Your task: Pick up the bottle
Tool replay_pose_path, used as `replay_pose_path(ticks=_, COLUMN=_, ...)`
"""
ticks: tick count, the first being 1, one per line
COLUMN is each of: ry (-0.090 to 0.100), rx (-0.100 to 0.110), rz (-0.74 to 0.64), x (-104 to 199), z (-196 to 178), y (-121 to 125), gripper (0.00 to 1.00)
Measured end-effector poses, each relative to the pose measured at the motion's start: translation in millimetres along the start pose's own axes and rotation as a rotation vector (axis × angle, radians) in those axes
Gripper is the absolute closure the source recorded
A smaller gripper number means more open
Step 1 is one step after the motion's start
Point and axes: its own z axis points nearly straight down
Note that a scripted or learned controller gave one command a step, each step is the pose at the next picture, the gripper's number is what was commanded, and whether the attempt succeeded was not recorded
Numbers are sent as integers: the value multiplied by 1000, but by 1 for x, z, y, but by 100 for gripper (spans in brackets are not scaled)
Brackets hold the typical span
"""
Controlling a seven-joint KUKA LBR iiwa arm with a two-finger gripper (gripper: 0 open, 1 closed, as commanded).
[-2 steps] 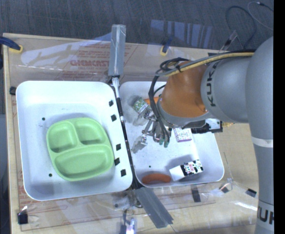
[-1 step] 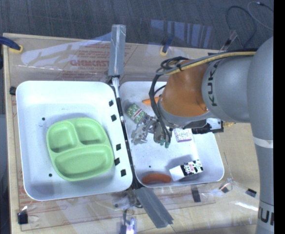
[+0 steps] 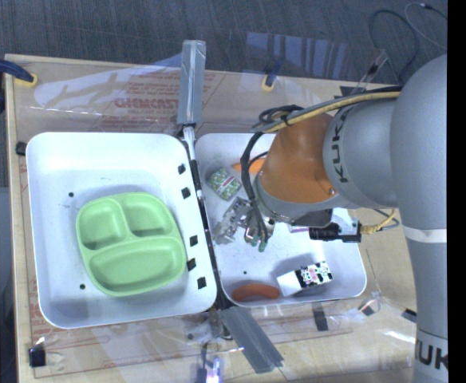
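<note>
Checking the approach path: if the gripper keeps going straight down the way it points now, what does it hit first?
Probably bare floor of the right bin. The gripper points down near the divider; the small green-labelled item lies just beyond it, the white box and brown object nearer the camera. Depth is unclear.

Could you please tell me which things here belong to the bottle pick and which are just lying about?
Job in hand: claw; white labelled container, probably the bottle.
Lying about: green divided plate; reddish sausage-shaped item; green-and-white packet.
</note>
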Motion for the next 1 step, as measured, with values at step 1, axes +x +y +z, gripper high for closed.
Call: replay_pose_path(ticks=1, ry=5, rx=4, rz=-51, x=-42, z=3, y=23, gripper=100)
